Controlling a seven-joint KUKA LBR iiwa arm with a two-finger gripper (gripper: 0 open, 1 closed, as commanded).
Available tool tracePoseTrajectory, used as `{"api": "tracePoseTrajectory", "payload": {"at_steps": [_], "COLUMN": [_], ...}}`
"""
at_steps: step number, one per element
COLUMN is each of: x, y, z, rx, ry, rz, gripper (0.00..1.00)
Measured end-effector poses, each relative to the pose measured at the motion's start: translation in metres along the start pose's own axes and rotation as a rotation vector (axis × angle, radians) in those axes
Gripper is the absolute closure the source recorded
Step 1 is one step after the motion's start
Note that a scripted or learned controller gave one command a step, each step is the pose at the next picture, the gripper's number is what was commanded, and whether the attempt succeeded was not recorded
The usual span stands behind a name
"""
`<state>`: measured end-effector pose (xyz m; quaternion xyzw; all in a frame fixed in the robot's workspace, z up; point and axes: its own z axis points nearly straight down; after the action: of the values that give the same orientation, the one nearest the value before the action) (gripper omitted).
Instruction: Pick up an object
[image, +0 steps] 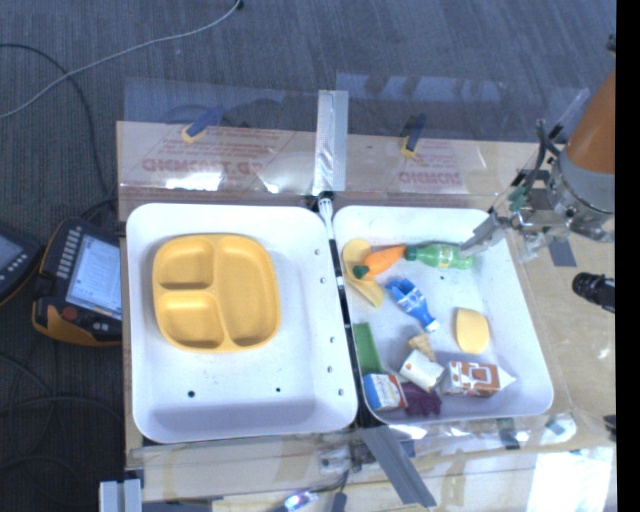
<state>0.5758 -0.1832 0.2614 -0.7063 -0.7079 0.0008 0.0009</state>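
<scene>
Two shallow white bins sit side by side on the bench. The left bin holds a single yellow divided plate, lying flat toward its upper left part, with three compartments facing up. The right bin holds a scatter of small things: a green bottle near the upper rim, an orange carrot just left of it and touching or nearly touching its cap end, a yellow banana-like piece by the dividing wall, a blue-and-white packet near the middle, a pale yellow wedge to the right, a flat green strip along the left wall, a small white carton, a red-and-white box, a blue-and-red can and a dark purple lump near the lower rim. The green bottle lies on its side, its long axis running almost left to right, its cap pointing left toward the carrot and its base toward the right. The gripper hangs over the bin's upper right corner, its tip just beside the bottle's base; whether its claw is apart or together cannot be told at this angle.
</scene>
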Motion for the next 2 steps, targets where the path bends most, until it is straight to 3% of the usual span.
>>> {"api": "tracePoseTrajectory", "payload": {"at_steps": [1,2], "x": [-0.026,0.025], "y": [-0.009,-0.006], "z": [-0.033,0.114], "rx": [-0.002,0.0], "ry": [-0.004,0.001], "rz": [-0.222,-0.284], "gripper": [0.0,0.0]}}
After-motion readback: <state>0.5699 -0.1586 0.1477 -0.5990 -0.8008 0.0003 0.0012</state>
